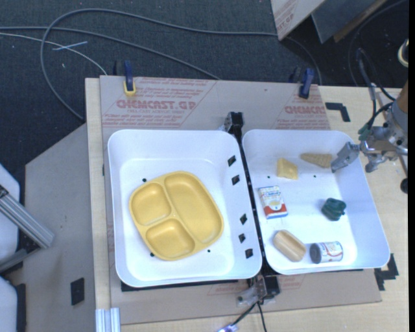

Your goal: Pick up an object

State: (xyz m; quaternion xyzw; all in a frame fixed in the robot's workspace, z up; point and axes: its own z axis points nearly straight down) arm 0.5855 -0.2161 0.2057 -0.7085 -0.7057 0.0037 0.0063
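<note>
The jaws (355,157) are seen spread and empty at the right bin's (382,224) far rim, just beside the cone-shaped wedge (316,159), which could be nudged aside and missed.

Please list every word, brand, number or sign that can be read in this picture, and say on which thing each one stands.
"CHEMCAST GP", red print, partly blurred: on the board behind the left bin.
The same red print at the board's right end: too blurred to read.
Small carton in the right bin: print too small to read.
Can: label too small to read.
Cardboard box at the top: print unreadable.
</note>
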